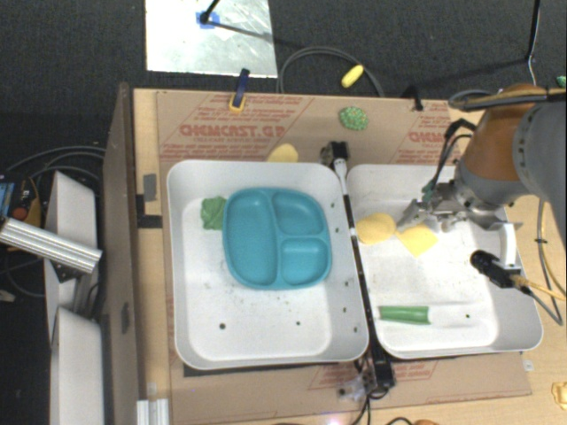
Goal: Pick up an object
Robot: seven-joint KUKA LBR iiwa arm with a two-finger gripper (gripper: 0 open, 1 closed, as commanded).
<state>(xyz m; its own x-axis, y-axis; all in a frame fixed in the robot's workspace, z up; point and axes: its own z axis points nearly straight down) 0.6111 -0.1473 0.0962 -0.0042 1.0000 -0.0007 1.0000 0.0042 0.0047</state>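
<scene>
Hovering low in the right white bin (509, 326) | pincer (419, 219) over the yellow block (419, 240), yellow round lump (376, 228) at its 9 o'clock | grip state: can't tell | nothing lifted yet, pick remains to do

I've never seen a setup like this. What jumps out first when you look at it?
The big blue divided plate catches the eye first, filling the middle of the left bin. Next comes the grey and orange robot arm reaching in from the right, its gripper low over the right bin by two yellow pieces. A green stick lies near that bin's front.
</scene>
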